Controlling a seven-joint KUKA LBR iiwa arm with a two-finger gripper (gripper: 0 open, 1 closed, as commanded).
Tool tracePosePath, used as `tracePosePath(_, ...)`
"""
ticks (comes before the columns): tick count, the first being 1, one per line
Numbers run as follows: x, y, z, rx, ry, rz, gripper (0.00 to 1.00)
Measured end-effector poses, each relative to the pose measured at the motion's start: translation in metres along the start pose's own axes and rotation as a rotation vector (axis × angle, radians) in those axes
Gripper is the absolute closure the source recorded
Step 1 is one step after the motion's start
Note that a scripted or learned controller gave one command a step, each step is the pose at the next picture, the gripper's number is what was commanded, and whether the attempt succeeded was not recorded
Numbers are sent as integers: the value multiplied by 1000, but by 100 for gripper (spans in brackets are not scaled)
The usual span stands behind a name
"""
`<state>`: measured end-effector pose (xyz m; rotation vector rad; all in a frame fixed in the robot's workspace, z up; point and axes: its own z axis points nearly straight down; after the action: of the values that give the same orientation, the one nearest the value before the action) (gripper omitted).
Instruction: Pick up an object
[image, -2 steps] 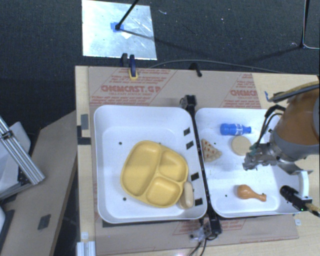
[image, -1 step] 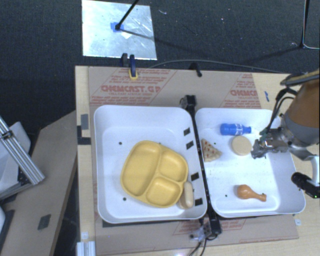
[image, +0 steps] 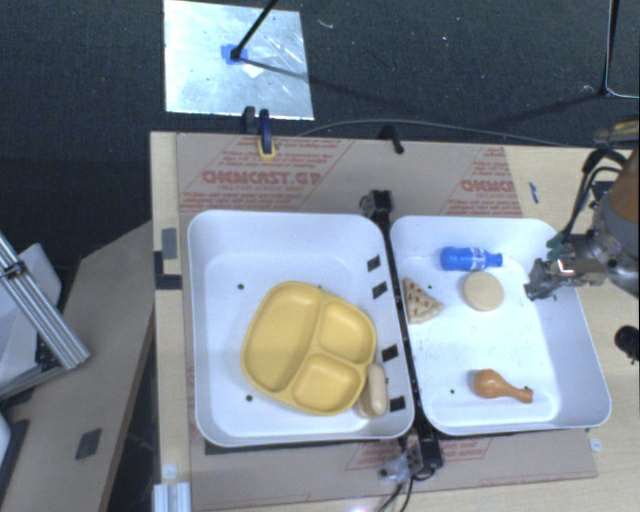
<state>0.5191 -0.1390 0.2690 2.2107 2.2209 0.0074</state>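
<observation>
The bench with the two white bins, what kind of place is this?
Probably a robot lab test bench: an arm's gripper hangs over the right bin of toy food, beside a yellow divided tray, on clamped cardboard.

Smooth glossy plastic bins (image: 300, 232) hold a matt yellow plastic tray (image: 308, 346); cardboard sheet (image: 330, 172) beneath.

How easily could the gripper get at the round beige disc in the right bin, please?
Probably easily: the gripper hangs just right of the disc, nothing lies between them, and the blue bottle and pizza slice lie apart.
</observation>
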Motion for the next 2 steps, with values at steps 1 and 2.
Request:
tracePosePath(1,0,1,-13,5,1,0,100)
tracePosePath(2,54,26,5,7,3,-5,100)
